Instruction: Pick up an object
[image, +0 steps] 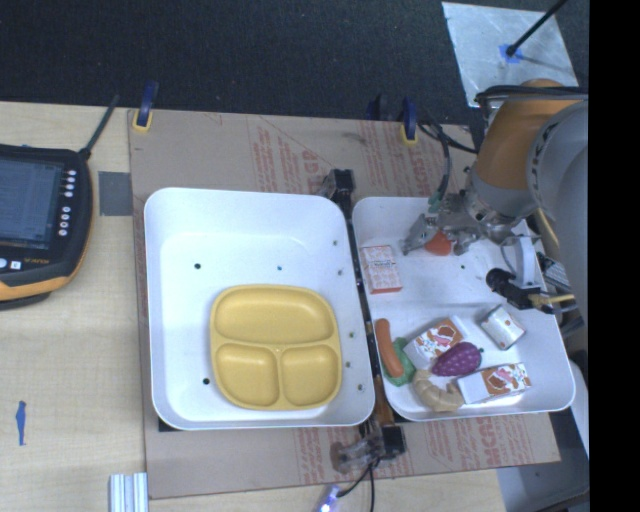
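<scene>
Two shallow white bins sitting side by side on a brown cardboard sheet (260, 160). Left bin (250, 225) is holding one thing: a yellow three-compartment plate (275, 346), toward its near side.

Right bin (455, 290) is holding the clutter. Count:
- one small red-and-white packet (380, 268), lying flat at the left wall, mid-depth
- one orange carrot-like piece (388, 350) along the left wall, touching a green piece (402, 357) just right of it
- two red-and-white cartons: one (435, 340) mid-bin, one (497, 381) near the near-right corner
- one purple eggplant-shaped toy (458, 359) between the two cartons, touching both
- one tan piece (436, 391) at the near edge
- one small silver can (501, 326) on its side, right of centre
- one small red-orange object (439, 243) at the far end

The gripper (437, 240) is reaching in from the right and sitting down at the far end of the right bin, right at that red-orange object. Can't tell how wide the claw is set, or whether the object is actually gripped. The grey arm with orange band (520, 125) is filling the far-right corner.

Surroundings: light wood bench (60, 390); cardboard is being held by blue clamps (146, 105) at the far edge. One teach pendant (40, 220) with orange trim is lying far left. Dark floor (280, 45) beyond the bench, with a white sheet (500, 40) on it far right.
</scene>
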